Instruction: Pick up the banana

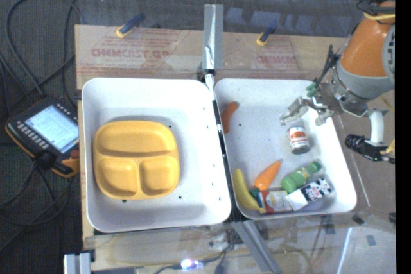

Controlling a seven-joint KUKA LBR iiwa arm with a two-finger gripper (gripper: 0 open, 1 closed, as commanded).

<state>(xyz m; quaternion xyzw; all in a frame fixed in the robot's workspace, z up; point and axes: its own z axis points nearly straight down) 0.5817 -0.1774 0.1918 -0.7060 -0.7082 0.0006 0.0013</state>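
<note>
Banana (243, 189), yellow, curved, in the right bin's (257, 138) near corner; claw (302, 110) spread open, holding nothing.

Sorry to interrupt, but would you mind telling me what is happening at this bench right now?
The arm's end effector hangs over the upper right of the right bin, with nothing in it. The banana it is meant to pick up lies untouched at that bin's lower left, beside a carrot. A yellow tray sits in the left bin.

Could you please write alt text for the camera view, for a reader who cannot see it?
The gripper hovers open over the upper part of the right bin, apart from the banana lying near that bin's front edge beside a carrot. The left bin holds a yellow divided tray.
</note>
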